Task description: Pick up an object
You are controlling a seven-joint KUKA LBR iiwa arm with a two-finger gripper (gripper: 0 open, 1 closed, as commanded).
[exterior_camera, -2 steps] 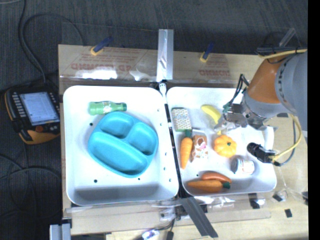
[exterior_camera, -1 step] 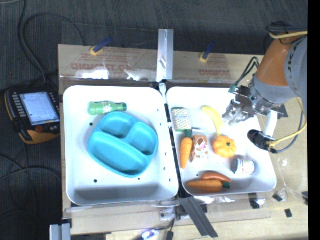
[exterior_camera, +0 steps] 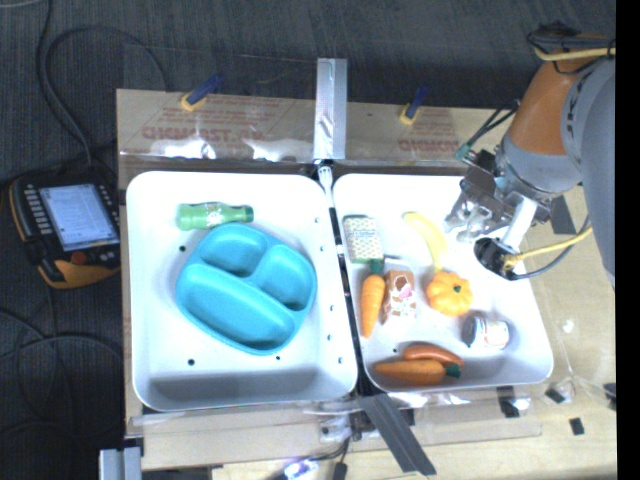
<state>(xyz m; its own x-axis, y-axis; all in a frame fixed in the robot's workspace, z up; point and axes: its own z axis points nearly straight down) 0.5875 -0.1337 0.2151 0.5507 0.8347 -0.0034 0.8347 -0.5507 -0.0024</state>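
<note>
The right bin is crowded: banana, pumpkin, carrot close together; open floor lies along its far right.

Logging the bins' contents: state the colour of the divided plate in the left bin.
Bright blue: the divided plate shows clearly in the camera view.

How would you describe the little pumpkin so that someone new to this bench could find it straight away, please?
Look in the right-hand white bin, the one crowded with toy food. Toward its right side, just below the yellow banana, sits the pumpkin. It is the only round, ribbed orange item with a green stem, whereas the orange carrot nearby is long and tapered.
</note>
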